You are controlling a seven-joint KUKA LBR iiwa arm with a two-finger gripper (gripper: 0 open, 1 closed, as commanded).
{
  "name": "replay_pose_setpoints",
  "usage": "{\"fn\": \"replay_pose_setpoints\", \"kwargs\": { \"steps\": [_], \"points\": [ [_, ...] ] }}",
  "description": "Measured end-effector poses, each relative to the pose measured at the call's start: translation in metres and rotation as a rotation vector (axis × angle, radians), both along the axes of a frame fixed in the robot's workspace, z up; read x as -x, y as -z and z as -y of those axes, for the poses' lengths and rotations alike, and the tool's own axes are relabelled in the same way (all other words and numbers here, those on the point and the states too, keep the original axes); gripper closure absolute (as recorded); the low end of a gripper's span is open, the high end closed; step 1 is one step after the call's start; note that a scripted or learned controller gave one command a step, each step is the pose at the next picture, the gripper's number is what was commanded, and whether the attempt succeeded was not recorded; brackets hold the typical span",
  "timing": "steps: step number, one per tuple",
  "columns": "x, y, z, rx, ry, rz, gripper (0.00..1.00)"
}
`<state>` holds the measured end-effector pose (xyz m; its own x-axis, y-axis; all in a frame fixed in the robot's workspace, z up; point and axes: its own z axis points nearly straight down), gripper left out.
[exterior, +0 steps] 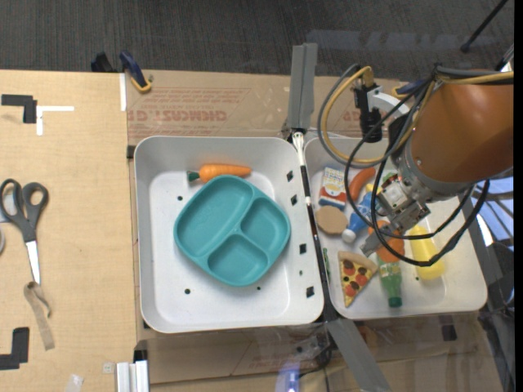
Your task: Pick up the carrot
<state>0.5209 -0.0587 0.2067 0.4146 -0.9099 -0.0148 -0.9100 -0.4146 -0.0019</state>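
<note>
The carrot point(223, 171) lay at the left bin's point(155, 243) far edge; the gripper point(384, 237) hovered over the right bin point(466, 296), grip state unclear.

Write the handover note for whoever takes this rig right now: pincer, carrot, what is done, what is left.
Pincer: low over the right white bin, among the toy food; grip state cannot be judged.
Orange carrot with green stem: lying in the left white bin at its far edge, touching the teal divided plastic plate, nowhere near the pincer.
Done: nothing visible.
Left: cross to the left bin, grasp the carrot, lift.
</note>
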Motion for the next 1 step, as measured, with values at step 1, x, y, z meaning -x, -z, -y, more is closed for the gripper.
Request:
{"fn": "replay_pose_setpoints", "kwargs": {
  "steps": [1],
  "points": [
    [-0.0008,-0.0080,-0.0010,-0.005,0.006,-0.001,1.00]
  ]
}}
